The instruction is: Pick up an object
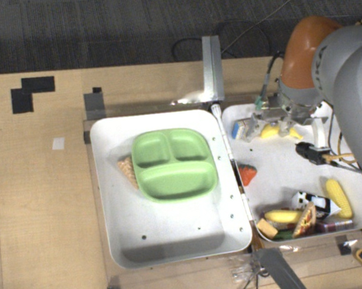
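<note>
Tool (265, 124) near right bin (274, 181) back rim — centre bare.

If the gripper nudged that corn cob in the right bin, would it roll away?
Probably. The corn cob looks rounded and long, lying flat on smooth bin floor, so it would likely roll sideways. It seems rigid, perhaps a light toy.

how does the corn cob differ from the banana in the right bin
The corn cob lies near the right bin's right wall, running roughly top to bottom; the banana lies crosswise near the bottom edge. The corn cob has a bumpy, kernelled surface; the banana looks smooth. The corn cob lies mostly apart, while the banana sits in a pile of toys. Both are yellow and elongated.
</note>
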`<state>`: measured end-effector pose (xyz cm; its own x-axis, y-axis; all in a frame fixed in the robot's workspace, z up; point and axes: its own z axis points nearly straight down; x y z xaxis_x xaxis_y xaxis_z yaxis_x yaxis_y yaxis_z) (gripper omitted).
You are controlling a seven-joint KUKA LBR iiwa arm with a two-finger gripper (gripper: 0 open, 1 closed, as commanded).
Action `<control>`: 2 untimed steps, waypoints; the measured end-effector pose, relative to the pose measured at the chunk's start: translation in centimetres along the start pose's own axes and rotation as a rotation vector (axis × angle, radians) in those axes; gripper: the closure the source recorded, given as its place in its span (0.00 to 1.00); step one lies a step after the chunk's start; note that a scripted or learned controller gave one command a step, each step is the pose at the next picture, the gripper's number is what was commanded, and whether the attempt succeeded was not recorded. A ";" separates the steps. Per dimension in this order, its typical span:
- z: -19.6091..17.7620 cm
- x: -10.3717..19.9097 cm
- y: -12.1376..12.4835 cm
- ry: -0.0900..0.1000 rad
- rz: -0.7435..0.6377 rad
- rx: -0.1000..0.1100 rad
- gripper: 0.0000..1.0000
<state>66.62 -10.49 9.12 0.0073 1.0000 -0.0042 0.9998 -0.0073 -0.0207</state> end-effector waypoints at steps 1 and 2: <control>-0.7 -0.5 -0.2 -0.004 0.007 0.010 1.00; -15.9 -4.3 -0.1 0.003 -0.016 -0.025 1.00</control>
<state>66.77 -14.69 25.02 -0.0083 1.0000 -0.0012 1.0000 0.0084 0.0047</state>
